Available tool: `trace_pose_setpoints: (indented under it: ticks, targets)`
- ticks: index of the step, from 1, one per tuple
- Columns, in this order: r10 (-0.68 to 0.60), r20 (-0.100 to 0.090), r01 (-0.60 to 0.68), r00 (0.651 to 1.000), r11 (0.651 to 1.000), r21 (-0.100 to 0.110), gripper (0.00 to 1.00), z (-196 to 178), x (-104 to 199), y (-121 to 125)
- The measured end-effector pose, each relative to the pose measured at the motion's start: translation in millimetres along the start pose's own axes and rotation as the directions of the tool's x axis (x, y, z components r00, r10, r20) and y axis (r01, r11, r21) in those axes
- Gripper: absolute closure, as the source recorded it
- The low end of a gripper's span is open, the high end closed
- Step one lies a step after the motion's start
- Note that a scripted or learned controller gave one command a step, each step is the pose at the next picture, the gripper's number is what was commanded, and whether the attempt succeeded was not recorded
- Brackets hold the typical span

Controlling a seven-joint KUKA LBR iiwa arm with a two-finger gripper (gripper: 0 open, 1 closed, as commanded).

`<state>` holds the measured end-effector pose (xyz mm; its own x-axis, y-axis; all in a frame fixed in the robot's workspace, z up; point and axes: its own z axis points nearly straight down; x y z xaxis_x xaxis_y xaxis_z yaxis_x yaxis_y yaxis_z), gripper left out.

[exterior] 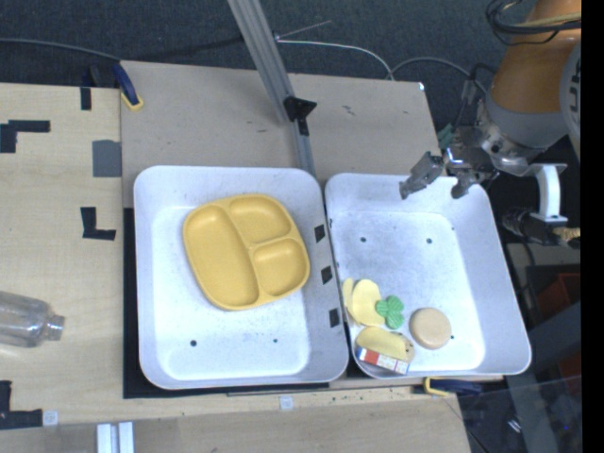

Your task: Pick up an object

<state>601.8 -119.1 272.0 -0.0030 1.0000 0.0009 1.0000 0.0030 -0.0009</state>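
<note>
Two white bins sit side by side on the table, and in the right bin the small items, a tan round piece among them, cluster at the lower edge, well down-frame from the gripper, whose fingers hang spread and empty over the upper rim.
</note>
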Motion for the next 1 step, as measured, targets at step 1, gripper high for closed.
trace_pose_setpoints:
  ticks: [1]
  targets:
    - [-0.003, -0.002, 0.003, 1.0, 1.0, 0.0, 1.0, -9.8, 1.6, 0.4]
